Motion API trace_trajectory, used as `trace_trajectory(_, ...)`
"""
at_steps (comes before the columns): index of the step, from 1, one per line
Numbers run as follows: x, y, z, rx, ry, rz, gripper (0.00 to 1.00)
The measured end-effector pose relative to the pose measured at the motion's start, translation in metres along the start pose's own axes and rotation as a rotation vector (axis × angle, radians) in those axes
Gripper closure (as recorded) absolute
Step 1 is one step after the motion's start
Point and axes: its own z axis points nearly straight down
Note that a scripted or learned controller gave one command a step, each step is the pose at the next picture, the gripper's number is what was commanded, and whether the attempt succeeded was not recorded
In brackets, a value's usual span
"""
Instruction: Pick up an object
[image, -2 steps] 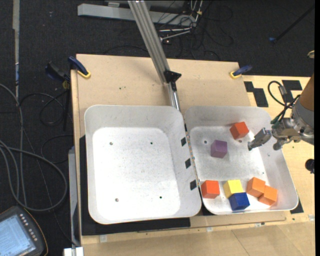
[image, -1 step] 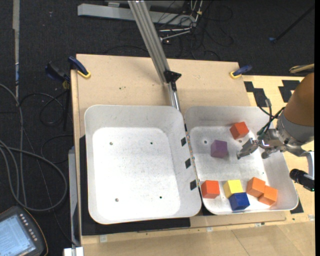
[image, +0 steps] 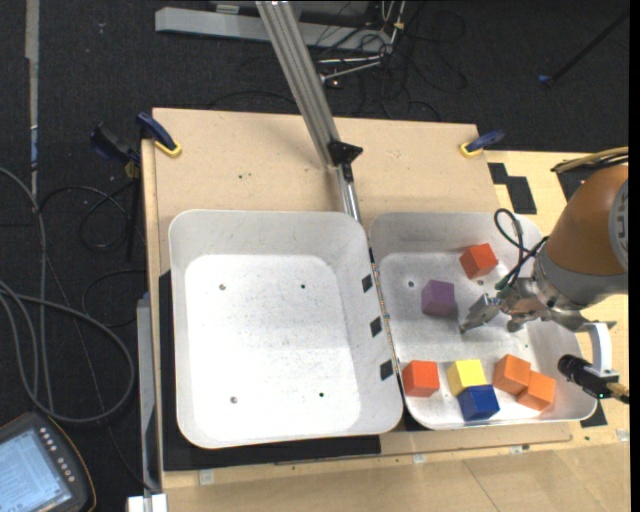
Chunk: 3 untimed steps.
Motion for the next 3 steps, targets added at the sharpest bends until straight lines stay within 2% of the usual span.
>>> trace_trajectory(1, -0.001, 0.002, -0.014, -0.007, -0.002, 0.0, 1.0)
trace_trajectory(3, 0.012, -0.001, -0.111, -0.011, -0.004, -0.004, 1.0)
